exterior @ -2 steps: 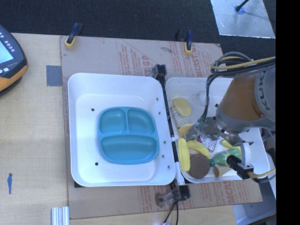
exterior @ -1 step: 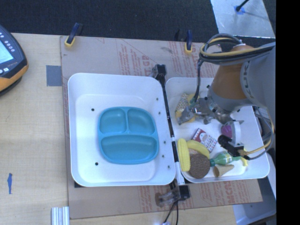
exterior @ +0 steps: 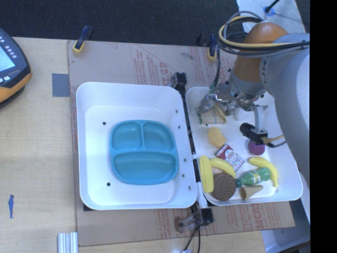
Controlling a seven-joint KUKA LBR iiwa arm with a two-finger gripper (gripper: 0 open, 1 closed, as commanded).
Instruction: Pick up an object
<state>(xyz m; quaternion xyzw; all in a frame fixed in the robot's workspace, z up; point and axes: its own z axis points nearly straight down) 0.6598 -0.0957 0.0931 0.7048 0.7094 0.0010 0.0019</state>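
Above the bench, you see the grey arm reaching in from 3 o'clock, its gripper low over the 11 o'clock corner of the right bin. A tan, waffle-patterned piece lies directly under the gripper, touching it or very nearly so. From this slant you cannot tell whether the gripper is spread or pressed together, nor whether the piece is pinched.

Just toward 6 o'clock from the tan piece sits a yellow oval, and below that a red-and-white packet. At 3 o'clock in the bin rests a small purple thing. Along the 6 o'clock side the toys crowd together: a yellow corn-like stick against the 9 o'clock wall, a banana beside it, a brown round disc, a green bottle, a cone and a second banana toward 4 o'clock.

The left bin holds a blue divided plate lying flat near its centre.
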